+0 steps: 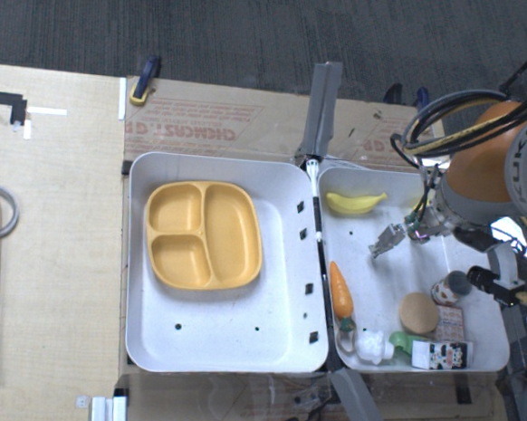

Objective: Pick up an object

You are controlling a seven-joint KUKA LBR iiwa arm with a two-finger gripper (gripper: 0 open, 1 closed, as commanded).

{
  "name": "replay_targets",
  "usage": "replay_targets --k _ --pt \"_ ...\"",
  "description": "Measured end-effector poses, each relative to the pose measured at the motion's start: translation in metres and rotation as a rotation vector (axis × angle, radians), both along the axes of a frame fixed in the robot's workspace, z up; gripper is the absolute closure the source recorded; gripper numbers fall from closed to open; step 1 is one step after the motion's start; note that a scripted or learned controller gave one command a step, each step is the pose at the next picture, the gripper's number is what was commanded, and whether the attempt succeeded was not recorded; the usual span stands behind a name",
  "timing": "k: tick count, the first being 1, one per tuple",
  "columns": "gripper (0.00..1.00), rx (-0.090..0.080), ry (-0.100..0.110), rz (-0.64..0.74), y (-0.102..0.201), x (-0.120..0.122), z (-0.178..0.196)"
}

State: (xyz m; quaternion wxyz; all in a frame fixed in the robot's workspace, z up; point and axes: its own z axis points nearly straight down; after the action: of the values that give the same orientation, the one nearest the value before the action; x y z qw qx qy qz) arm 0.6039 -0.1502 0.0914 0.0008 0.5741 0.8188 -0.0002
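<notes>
Hovering over open floor mid right bin (497, 355), gripper (386, 243) sits below banana (355, 201), clear of carrot (340, 290); finger spread indiscernible, nothing visibly held.

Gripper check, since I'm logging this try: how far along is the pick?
Done: nothing looks picked; the banana, carrot and wooden ball all lie on the floor of the right bin. In hand: the gripper hangs over a bare patch between banana and carrot, with nothing visible between its fingers. Left: closing on an object and lifting it.
</notes>
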Motion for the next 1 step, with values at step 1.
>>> replay_targets --k 1 --pt "0.0 0.001 0.002 0.03 -0.0265 -0.0737 0.0598"
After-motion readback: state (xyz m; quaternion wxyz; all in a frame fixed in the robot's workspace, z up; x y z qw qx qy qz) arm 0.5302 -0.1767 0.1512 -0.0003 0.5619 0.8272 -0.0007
